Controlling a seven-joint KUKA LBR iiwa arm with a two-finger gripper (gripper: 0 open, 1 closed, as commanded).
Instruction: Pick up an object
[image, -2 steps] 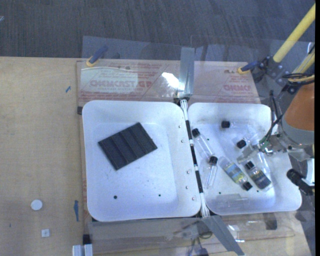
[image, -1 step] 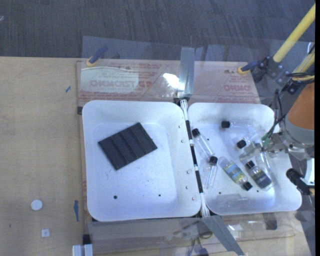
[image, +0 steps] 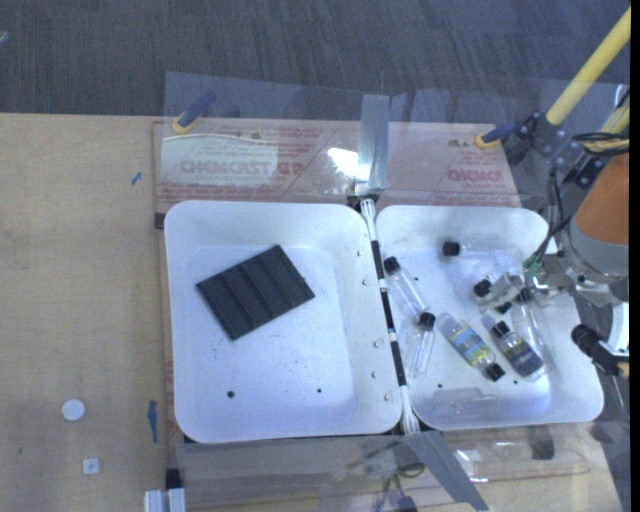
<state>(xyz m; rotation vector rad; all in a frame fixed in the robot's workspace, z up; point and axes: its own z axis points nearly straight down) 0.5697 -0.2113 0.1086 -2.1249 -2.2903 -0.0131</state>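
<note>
Pale wood made up the bench (image: 70, 250), and on it two shallow white bins sat side by side with clear sheeting taped behind them. Lying at a slant in the left bin (image: 190, 400) was a dark ribbed slab (image: 256, 291), alone apart from a few specks, and well apart from the arm's work.

Across the right bin (image: 440, 400) clear tubes with black caps were scattered — one tube (image: 402, 285) near the dividing rim, another (image: 423, 340) just below it, a labelled vial (image: 469, 343) towards the middle, and a loose black cap (image: 451, 248) higher up. They lay on their sides, pointing every way, as poured-out things do.

From the right the arm (image: 610, 205), orange band showing, reached over that bin's far edge, and the gripper (image: 527, 288) stood low among a tight cluster of vials (image: 515, 345). Whether it was spread or closed I could not tell; dark caps and clear glass crowded the spot. Nothing could be seen to be held. By my judgement it was placed there because the cluster offered the most targets — though such crowding could make a clean grasp harder.
</note>
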